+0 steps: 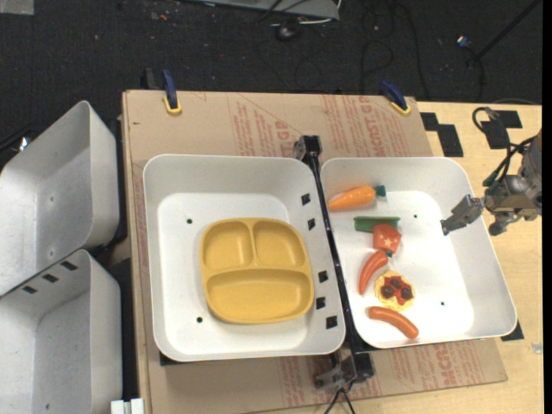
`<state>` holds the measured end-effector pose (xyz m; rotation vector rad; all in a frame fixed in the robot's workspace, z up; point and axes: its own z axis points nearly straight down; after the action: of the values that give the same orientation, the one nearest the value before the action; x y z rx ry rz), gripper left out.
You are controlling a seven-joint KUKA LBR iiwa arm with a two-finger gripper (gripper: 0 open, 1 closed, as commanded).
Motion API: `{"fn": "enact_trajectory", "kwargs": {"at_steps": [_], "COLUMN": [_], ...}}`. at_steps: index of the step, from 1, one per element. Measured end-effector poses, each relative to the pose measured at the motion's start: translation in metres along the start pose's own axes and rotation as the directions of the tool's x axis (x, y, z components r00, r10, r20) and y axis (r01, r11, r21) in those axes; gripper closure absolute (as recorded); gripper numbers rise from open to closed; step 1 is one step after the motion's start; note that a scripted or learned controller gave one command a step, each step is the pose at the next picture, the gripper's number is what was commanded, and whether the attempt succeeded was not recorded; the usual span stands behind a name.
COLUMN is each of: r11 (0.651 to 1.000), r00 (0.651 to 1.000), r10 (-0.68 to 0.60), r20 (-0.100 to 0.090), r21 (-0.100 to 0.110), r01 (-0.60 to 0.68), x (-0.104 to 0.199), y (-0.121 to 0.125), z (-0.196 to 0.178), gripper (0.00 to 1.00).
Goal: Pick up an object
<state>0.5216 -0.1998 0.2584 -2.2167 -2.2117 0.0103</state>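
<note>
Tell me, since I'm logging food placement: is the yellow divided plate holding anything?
Empty. The yellow plate in the left bin shows three bare compartments; the toy food lies in the right bin.

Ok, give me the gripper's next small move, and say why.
Probably shift the gripper left, further over the right bin, toward the toy food. It sits at the bin's right rim with nothing between its fingers, while the carrot, strawberry and sausages lie well to its left, near the divider.

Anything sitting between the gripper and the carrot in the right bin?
No. In the camera view, bare white bin floor runs from the gripper to the carrot.
</note>
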Motion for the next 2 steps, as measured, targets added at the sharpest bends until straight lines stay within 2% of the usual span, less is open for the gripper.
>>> {"fn": "enact_trajectory", "kwargs": {"at_steps": [1,2], "r11": [1.000,1.000], "r00": [1.000,1.000], "r10": [-0.003,-0.001], "r20": [0.003,0.002], "r21": [-0.012,-0.009], "r01": [0.003,0.001], "x": [0.000,0.000], "y": [0.002,0.004], "z": [-0.006,0.036], "gripper": [0.00,0.00]}}
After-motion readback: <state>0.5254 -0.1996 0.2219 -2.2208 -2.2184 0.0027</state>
